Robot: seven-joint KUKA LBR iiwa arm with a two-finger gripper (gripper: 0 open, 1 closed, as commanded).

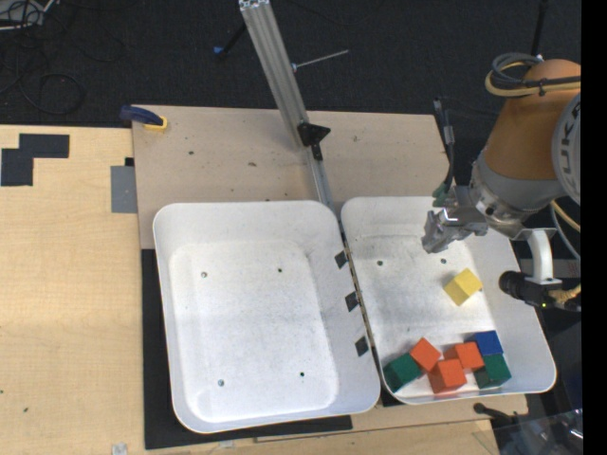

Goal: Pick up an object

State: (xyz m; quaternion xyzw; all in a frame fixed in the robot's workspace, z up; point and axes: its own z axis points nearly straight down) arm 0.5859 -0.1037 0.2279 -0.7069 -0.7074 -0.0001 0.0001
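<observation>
My gripper (438,232) hangs over the upper middle of the right bin (398,226), pointing down and left, with nothing visible between its fingers. A yellow block (463,286) lies alone on the bin floor, below and to the right of the gripper. At the bin's near right corner sits a cluster: three orange blocks (426,354) (449,375) (469,355), a blue block (487,342), and two green blocks (404,371) (492,374). The gripper is well apart from that cluster.
The left bin (190,245) sits beside the right one, with black clips (350,300) along the shared edge. A slanted aluminium bar (281,74) rises from behind the bins. The arm's orange band (531,131) and cables occupy the right side.
</observation>
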